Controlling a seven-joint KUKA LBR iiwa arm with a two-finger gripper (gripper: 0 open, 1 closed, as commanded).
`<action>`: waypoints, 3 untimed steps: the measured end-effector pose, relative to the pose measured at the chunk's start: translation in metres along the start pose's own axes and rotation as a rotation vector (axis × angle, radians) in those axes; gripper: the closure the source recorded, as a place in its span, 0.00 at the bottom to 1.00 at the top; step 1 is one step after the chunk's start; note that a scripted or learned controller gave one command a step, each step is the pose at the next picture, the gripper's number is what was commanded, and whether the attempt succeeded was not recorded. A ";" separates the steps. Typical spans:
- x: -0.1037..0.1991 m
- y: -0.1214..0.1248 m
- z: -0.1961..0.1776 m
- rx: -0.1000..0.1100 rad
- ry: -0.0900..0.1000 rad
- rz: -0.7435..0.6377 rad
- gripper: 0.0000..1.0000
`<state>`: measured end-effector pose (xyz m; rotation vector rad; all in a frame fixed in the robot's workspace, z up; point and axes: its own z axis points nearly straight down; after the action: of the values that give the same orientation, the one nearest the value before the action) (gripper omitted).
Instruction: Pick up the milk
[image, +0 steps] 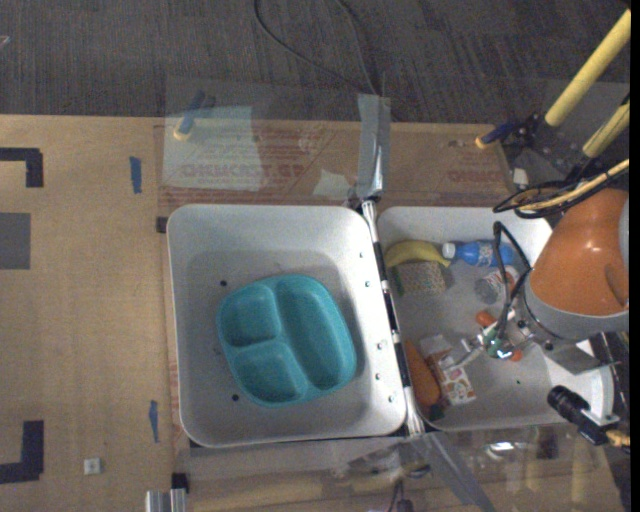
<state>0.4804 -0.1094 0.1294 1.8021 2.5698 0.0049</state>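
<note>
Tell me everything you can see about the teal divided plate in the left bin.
The plate is teal, looks like smooth plastic, and has a rounded-square outline with soft corners. Raised ridges split it into three sections: two smaller ones toward the left side and one longer one along the right. No food shows in any section. It lies flat, face up, turned slightly askew, near the middle of the left bin, resting on the white floor and apart from the walls. Nothing else touches it.
</note>
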 end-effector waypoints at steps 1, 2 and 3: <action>0.000 0.000 0.000 0.000 0.000 0.000 0.00; 0.004 0.010 0.020 -0.022 -0.005 -0.015 0.00; -0.048 0.009 0.020 -0.042 -0.013 -0.197 0.00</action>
<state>0.5059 -0.1517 0.1091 1.5236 2.7031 0.0462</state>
